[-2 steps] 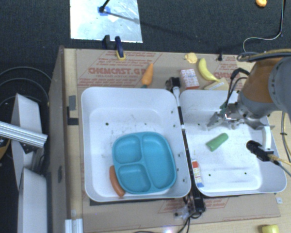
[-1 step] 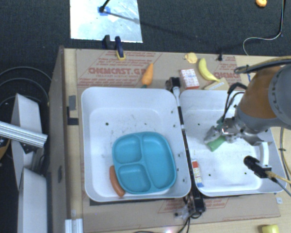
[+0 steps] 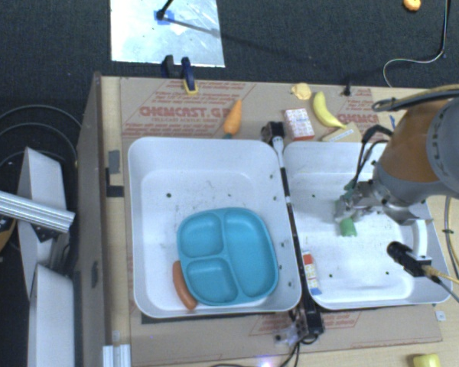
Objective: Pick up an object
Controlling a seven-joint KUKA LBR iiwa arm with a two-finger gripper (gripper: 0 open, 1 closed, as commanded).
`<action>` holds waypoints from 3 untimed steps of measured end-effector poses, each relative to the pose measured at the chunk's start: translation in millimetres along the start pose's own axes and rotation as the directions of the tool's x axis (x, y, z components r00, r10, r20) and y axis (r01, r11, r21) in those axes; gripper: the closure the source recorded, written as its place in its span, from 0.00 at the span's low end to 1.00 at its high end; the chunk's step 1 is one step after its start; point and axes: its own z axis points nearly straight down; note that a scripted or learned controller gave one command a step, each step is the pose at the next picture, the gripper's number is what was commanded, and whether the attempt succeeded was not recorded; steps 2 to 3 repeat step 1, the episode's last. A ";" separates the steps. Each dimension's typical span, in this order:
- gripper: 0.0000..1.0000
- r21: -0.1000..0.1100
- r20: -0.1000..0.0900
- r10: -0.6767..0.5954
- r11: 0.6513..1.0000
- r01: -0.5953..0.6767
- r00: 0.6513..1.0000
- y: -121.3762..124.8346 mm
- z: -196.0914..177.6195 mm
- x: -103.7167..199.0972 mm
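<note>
A small green object (image 3: 348,227) is seen on the floor of the right bin (image 3: 367,300), toward the middle of that bin and slightly to its right. Its shape is blurred. Its long axis seems to run roughly from far to near, but which end is which cannot be told. The gripper (image 3: 351,207) is placed directly above it, on its far side, and the two appear to touch or nearly touch. Whether the gripper is open or closed cannot be told, and no grasp on the object can be confirmed. The grey arm (image 3: 436,147) is brought in from the right, over the bin's right rim.

A small white and red carton (image 3: 310,272) is laid against the left wall of the same bin, toward the near edge. In the left bin (image 3: 206,148), a blue divided plate (image 3: 226,254) is set toward the near side, and an orange sausage-like piece (image 3: 183,285) is laid just beside the plate's left near corner.

Both bins are borne on a printed cardboard sheet (image 3: 183,105). On it, beyond the bins, a carrot (image 3: 232,118), a small patterned box (image 3: 298,123) and a banana (image 3: 325,111) are laid. The bench is surrounded by dark carpet (image 3: 46,37), on which a shiny foil sheet (image 3: 167,21) and, far right, a small orange ball (image 3: 411,3) are seen.
</note>
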 end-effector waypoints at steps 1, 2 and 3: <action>1.00 -0.005 -0.003 -0.010 1.000 0.010 1.000 -32.1 -107.7 82.9; 1.00 -0.005 -0.003 -0.010 1.000 0.010 1.000 -32.1 -107.7 82.9; 1.00 -0.005 -0.003 -0.010 1.000 0.010 1.000 -32.1 -107.7 82.9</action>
